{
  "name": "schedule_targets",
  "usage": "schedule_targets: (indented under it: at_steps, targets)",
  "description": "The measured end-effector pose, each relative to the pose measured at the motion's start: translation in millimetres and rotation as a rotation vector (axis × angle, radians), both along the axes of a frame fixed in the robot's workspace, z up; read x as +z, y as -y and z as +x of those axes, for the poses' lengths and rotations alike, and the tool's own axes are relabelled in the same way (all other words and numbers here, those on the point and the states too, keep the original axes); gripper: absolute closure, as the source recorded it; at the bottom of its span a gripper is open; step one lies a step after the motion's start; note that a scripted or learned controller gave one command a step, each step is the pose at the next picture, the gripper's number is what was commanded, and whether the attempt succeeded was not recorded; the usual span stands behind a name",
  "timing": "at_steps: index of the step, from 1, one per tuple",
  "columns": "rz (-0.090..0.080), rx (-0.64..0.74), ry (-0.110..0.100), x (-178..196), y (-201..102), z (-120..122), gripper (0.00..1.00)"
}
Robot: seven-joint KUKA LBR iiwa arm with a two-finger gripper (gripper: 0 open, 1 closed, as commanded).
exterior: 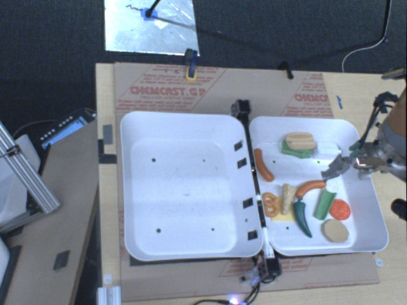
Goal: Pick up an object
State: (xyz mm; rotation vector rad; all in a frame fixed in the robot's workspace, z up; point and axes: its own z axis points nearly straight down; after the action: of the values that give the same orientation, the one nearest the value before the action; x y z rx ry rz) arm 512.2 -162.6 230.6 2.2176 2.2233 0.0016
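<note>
Two shallow white plastic bins are seen side by side on the pale wooden worktop point(210, 81). The left bin point(184, 186) shows only its bare floor. The right bin point(365, 221) holds a scatter of toy food. A small sandwich of tan bread with a green layer point(299, 143) lies near the far wall. An orange-red sausage point(263, 164) lies slantwise close to the divider between the bins. Nearer the front, a brown pretzel point(271, 203) and a pale yellow corn cob point(288, 197) lie just beside each other. A curved orange sausage point(310, 187) lies next to the corn cob, with a dark green chilli pepper point(301, 218) below it. A light green cucumber piece point(325, 204) sits beside a round red tomato slice point(340, 210), and a round tan biscuit point(335, 231) lies nearest the front wall.

The grey hand point(336, 168) is reached in from the right, over the right bin, its tip just beside the curved orange sausage and the cucumber piece. Whether its fingers are spread or pressed together cannot be told, and nothing is seen between them.
</note>
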Motion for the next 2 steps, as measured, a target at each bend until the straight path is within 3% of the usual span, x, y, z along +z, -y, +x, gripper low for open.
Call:
schedule_targets:
  at_steps: [1, 2]
  targets:
    - [0.006, 0.009, -0.008, -109.9, -80.1, 29.6, 0.00]
    - [0.000, 0.003, 0.001, -148.0, -71.7, 80.1, 0.00]
